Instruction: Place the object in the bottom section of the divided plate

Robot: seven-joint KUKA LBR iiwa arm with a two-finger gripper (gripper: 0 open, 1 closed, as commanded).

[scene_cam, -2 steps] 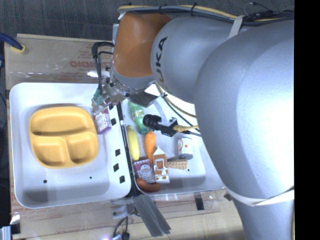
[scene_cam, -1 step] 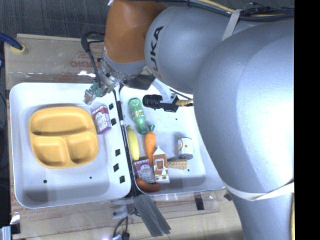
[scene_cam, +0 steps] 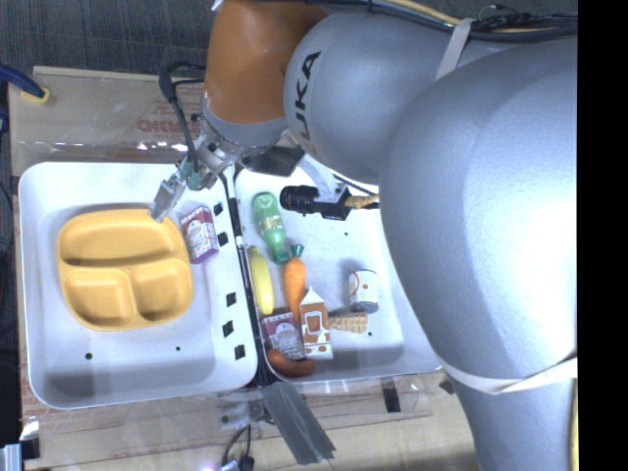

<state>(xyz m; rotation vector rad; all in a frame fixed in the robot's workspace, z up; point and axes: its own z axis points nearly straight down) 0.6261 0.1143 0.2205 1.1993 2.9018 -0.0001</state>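
Arm (scene_cam: 392,96): black letters "KA" on grey shell beside orange band, rest of word hidden. Surface (scene_cam: 108,116): faint red print behind bins, unreadable. Small carton (scene_cam: 315,332) labels too small to read

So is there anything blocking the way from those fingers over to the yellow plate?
Nothing visible does. The fingers hang at the upper right corner of the divided plate, already over the left bin. A small dark red packet lies just right of the plate, beside that path, not across it.

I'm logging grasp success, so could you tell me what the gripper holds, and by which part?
Nothing shows between the fingers of the gripper, which hangs over the yellow divided plate by its upper right rim.
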